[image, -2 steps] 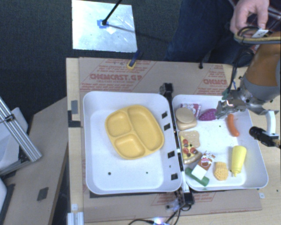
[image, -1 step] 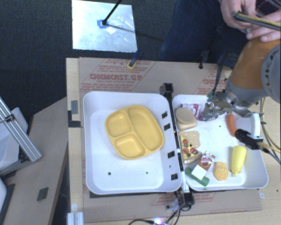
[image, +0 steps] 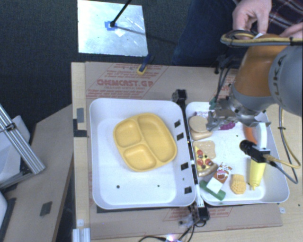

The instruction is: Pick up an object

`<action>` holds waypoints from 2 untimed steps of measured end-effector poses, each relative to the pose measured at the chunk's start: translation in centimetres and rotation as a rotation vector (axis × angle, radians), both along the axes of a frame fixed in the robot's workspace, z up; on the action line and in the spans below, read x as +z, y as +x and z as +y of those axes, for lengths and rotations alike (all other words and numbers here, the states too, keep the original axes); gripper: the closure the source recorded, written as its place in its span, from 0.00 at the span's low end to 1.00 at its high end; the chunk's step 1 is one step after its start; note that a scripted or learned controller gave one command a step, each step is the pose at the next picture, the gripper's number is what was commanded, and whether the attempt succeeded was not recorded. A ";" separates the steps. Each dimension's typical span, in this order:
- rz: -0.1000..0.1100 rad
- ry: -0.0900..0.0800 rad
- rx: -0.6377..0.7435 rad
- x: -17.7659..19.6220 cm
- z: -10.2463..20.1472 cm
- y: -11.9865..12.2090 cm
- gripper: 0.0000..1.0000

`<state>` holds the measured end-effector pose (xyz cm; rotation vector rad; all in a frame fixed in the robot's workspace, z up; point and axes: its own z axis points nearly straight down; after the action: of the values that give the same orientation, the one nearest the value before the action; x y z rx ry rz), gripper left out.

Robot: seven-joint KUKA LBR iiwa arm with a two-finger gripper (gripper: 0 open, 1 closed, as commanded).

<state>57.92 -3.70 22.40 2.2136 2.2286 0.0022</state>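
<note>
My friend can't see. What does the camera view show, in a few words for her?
A grey and orange robot arm reaches in from the right, its hand low over the right bin, by a tan toy bread. That bin also holds a pizza slice, corn and a yellow bottle. The left bin holds a yellow divided plate.

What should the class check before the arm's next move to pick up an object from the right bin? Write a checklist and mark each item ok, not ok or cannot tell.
1. Gripper is over the right bin: ok.
2. A toy sits under it: the purple piece and the tan bread-like piece lie close by; ok.
3. Something is between the fingers: cannot tell.
4. The yellow tray in the left bin is out of the way: ok.
5. The person's hand is away from the bins: ok, but close to the arm.
</note>
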 end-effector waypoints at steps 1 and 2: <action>0.013 0.000 -0.005 -0.3 4.3 0.1 1.00; 0.025 0.003 0.008 -0.8 5.7 -0.4 1.00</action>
<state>57.52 2.04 21.58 2.2186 2.2509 -0.0222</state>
